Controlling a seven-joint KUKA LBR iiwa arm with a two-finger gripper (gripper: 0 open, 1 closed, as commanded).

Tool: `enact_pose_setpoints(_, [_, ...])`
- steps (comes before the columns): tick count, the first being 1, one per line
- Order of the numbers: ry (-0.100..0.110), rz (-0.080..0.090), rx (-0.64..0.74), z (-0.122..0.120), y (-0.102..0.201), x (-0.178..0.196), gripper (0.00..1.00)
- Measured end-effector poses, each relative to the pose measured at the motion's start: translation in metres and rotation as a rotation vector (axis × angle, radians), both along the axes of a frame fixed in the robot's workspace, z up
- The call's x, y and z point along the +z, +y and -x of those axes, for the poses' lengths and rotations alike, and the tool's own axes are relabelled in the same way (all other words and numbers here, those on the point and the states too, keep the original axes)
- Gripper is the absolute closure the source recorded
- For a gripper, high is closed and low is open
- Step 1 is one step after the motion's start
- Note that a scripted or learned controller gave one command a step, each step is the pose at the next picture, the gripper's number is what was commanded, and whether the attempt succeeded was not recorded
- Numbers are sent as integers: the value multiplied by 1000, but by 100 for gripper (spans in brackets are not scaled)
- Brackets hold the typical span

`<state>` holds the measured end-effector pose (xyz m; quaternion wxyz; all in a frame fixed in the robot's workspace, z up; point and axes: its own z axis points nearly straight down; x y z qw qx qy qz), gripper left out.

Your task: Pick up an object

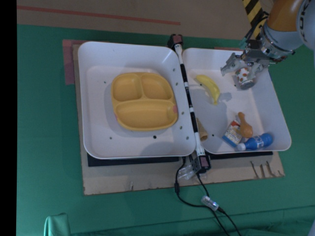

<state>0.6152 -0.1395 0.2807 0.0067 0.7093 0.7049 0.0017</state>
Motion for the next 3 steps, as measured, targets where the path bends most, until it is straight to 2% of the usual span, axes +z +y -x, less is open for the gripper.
enact_pose_setpoints(1, [6,-3,0,48,16,-81,0])
enact_pose_setpoints(2, [-6,1,-6,46,14,-66,100])
enact_pose_setpoints(3, [-2,-7,3,-14,118,5,100])
